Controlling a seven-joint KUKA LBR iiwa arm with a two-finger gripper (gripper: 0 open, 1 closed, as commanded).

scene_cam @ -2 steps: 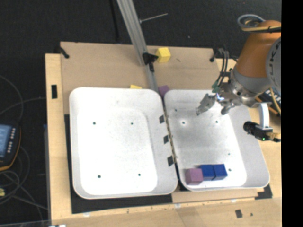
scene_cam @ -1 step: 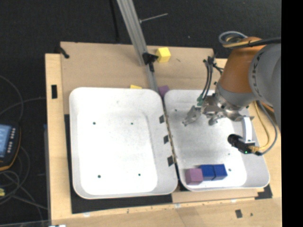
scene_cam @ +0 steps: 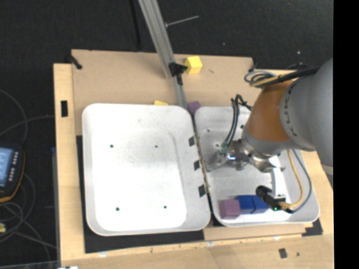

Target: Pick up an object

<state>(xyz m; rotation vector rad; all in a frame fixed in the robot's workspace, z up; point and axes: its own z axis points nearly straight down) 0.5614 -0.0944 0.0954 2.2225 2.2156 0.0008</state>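
Two blocks (scene_cam: 242,205) lower right; pincer (scene_cam: 216,159) above them, grip state unclear. Descend squarely over one block.

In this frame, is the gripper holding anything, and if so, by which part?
It cannot be told. The gripper is low in the right bin, hidden beneath the wrist. The purple block and blue block lie apart from it at the near wall.
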